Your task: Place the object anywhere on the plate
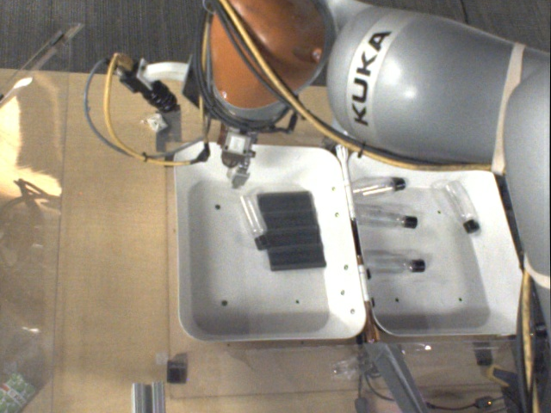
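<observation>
Camera view: one fixed look down on both bins, arm entering from the right.
Counter [103, 299]: tan surface carrying two white bins side by side.
Left bin [207, 308]: holds the plate and one tube.
Plate [291, 231]: dark ribbed slab, near the bin's middle, slightly turned.
Tube [252, 218]: clear vial with dark cap, lying along the plate's left edge, touching or just beside it; cannot tell whether any part rests on the plate.
Right bin [430, 317]: four more tubes [392, 220], scattered, well apart from the plate.
Claw [238, 177]: hangs over the left bin's upper edge, above and just left of the tube's top end; nothing visible between its tips; whether spread or pressed together, cannot tell.
Step in hand: judged as approach to the tube, grasp not yet made.
Next move calls for: lowering across the tube's narrow body, a square pinch on a round thing that may roll, then a short carry rightward onto the plate.
</observation>
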### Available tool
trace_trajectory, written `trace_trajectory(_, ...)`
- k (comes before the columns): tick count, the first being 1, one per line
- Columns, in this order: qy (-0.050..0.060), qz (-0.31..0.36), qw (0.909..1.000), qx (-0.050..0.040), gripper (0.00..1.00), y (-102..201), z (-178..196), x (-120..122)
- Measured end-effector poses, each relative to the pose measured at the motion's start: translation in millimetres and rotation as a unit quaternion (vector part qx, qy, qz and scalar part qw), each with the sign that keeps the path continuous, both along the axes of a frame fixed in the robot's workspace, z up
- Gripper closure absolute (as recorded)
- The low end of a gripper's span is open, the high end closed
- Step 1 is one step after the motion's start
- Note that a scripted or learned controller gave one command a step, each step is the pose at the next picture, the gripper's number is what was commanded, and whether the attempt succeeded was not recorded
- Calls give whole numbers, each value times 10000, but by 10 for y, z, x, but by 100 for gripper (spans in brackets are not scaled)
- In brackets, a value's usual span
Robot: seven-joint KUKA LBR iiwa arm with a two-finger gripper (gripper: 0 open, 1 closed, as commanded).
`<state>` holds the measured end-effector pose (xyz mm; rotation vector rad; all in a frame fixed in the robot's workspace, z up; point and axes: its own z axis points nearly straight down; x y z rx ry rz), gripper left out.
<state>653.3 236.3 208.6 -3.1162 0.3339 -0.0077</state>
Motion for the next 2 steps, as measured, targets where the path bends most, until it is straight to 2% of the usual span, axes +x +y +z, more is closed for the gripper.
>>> trace_trajectory(1, 16, 60, 10000, -4, 100, -4, 247, 153)
trace_trajectory(2, 21, -853, 9964, 3, 100, 1, 428, 152)
